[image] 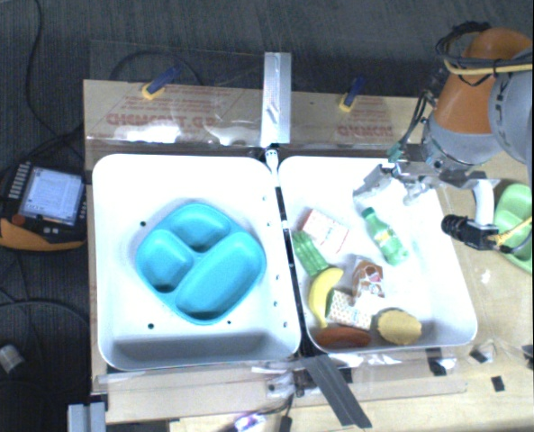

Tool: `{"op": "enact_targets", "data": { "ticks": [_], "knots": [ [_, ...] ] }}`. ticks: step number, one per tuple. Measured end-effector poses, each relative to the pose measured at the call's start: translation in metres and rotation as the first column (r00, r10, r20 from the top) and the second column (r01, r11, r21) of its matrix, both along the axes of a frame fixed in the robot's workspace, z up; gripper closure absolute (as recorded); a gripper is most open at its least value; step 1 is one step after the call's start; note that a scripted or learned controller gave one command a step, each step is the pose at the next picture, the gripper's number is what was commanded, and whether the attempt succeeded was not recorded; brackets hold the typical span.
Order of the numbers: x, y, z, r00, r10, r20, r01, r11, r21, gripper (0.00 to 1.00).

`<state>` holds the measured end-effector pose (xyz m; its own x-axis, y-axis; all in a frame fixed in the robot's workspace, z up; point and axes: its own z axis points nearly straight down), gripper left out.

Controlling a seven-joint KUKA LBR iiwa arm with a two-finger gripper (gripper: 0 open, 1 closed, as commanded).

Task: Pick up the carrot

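Pincer (pixel 394 184) sits spread wide, holding nothing, upper right. Your carrot (pixel 343 336) is lower centre-right, jammed against the banana (pixel 322 292); come straight down, close across its width.

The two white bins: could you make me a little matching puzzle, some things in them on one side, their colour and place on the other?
Things:
1. divided plate
2. small bottle
3. banana
4. gripper

Descriptions:
A. yellow, low in the right bin, beside a small printed box
B. blue, in the middle of the left bin
C. grey metal, over the right bin's upper right part
D. green, lying slanted in the right bin, just below the arm's tool

Pairs: 1-B, 2-D, 3-A, 4-C
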<state>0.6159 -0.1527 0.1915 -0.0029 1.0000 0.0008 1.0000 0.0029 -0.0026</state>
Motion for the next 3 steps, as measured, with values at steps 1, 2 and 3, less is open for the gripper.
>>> {"op": "enact_targets", "data": {
  "ticks": [1, 2, 3],
  "knots": [
    [0.000, 0.001, 0.008, 1.000, 0.002, -0.002, -0.002, 1.000, 0.001, 1.00],
    [0.022, 0.031, 0.080, 0.955, -0.297, 0.001, 0.297, 0.955, -0.005, 1.00],
    [0.000, -0.004, 0.029, 0.886, -0.464, -0.002, 0.464, 0.886, -0.003, 1.00]
  ]
}}
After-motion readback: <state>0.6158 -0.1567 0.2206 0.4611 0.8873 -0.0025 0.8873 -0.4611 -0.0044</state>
